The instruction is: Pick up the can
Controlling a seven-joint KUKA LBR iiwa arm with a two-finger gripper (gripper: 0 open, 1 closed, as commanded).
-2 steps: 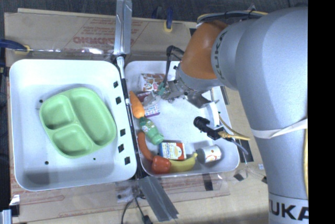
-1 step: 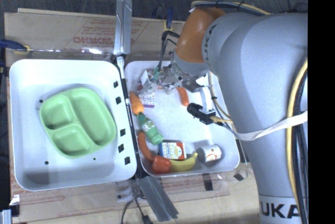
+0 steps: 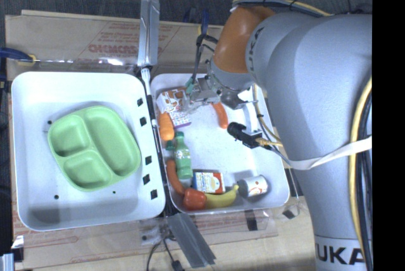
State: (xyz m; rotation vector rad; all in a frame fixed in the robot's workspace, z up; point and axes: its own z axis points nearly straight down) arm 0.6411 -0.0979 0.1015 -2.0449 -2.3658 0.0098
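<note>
Your gripper point(image 3: 201, 91) sits over far end of right bin point(image 3: 276, 162), above snack packet point(image 3: 175, 106). Finger opening hidden by wrist hardware; you cannot tell whether anything is held. Your can point(image 3: 254, 186) lies on its side in near right corner of same bin, well apart from gripper, just beside banana point(image 3: 223, 197). Small carton point(image 3: 208, 182) and green bottle point(image 3: 182, 158) lie between. Green divided plate point(image 3: 93, 147) rests in left bin point(image 3: 25, 137).

Gripper point(image 3: 197, 91) over right bin point(image 3: 276, 168), can point(image 3: 253, 186) (on its side) well apart
</note>
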